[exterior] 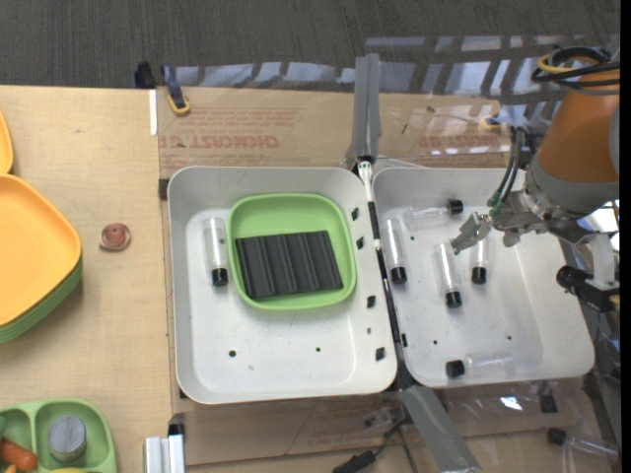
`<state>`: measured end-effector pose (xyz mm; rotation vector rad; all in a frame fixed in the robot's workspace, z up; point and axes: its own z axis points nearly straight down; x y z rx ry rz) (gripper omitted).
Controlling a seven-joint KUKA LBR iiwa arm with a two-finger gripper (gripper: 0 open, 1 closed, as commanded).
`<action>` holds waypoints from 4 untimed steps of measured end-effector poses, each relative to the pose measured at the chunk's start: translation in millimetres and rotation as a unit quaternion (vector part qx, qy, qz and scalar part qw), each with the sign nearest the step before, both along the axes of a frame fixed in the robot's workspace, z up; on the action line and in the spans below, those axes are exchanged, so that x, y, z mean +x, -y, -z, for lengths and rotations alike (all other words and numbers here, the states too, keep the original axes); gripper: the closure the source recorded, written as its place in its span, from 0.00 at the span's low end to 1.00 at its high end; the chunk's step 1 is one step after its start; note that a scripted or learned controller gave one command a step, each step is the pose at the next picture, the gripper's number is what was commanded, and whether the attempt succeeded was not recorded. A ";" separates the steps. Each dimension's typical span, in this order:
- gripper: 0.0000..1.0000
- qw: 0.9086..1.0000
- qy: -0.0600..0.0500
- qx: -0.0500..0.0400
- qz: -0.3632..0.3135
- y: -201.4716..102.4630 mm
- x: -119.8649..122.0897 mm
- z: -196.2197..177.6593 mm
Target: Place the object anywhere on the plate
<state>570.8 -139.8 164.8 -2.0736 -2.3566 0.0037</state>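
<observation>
A green square plate (292, 207) sits in the left bin (286, 363), with a black ridged block (289, 263) lying flat on it. A clear tube with a black cap (215, 251) lies in that bin just left of the plate. Several more clear capped tubes are scattered in the right bin (523, 323), among them one near the divider (395, 249), one in the middle (451, 275) and one at the front (480, 366). My gripper (480, 229) hovers over the back of the right bin, beside a short tube (479, 263). I see nothing held in it.
The grey arm with its orange band (582, 146) reaches in over the right bin's far right side. On the wooden bench to the left are stacked orange plates (30, 254), a small red knob (115, 235) and a green food tray (49, 437).
</observation>
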 end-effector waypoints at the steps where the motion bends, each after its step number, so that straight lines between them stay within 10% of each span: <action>1: 1.00 1.000 0.000 0.000 0.002 1.1 0.1 -8.3; 4: 1.00 0.987 0.001 0.000 -0.160 0.6 -92.8 -7.6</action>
